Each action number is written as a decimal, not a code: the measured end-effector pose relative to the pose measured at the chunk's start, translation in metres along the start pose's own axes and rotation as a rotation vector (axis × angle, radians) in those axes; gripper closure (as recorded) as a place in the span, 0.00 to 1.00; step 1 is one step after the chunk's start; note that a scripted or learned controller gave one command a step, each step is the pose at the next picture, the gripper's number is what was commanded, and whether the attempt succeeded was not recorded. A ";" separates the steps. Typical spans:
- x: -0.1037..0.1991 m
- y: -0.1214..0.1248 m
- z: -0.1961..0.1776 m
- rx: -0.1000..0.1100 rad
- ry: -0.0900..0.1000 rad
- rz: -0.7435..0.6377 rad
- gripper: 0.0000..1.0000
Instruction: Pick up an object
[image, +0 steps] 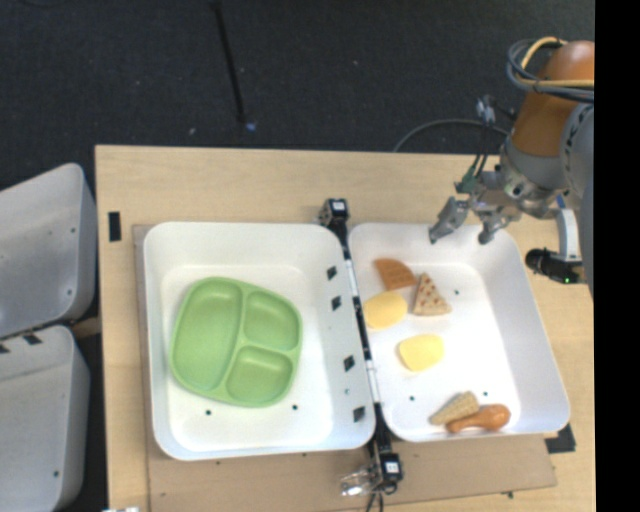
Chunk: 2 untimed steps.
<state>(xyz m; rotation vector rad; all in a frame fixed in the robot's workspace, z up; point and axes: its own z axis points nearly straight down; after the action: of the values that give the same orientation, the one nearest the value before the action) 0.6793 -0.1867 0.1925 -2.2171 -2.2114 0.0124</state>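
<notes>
My gripper (466, 228) hangs open over the far edge of the right bin (530, 330), with nothing between its fingers. Below and to its left lie the food pieces: a brown toast-like piece (394, 273), a speckled triangular wedge (431, 296), and two yellow lumps (385, 310) (420, 352). Near the bin's front edge lie a tan wedge (455, 408) and an orange sausage-like piece (482, 419), touching each other. The gripper is apart from all of them, closest to the brown piece and the triangular wedge.
The left bin (160, 400) holds a green divided plate (236, 341). A ridge with black clips (352, 330) separates the bins. Cables loop behind the arm at top right. Grey chair-like shapes (40, 260) stand left of the bench.
</notes>
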 end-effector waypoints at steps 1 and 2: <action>0.000 0.003 -0.010 -0.014 -0.003 -0.004 0.00; -0.010 -0.002 0.042 -0.010 -0.004 -0.002 0.00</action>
<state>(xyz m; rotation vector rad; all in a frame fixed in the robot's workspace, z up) 0.6767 -0.1969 0.1503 -2.2222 -2.2206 0.0053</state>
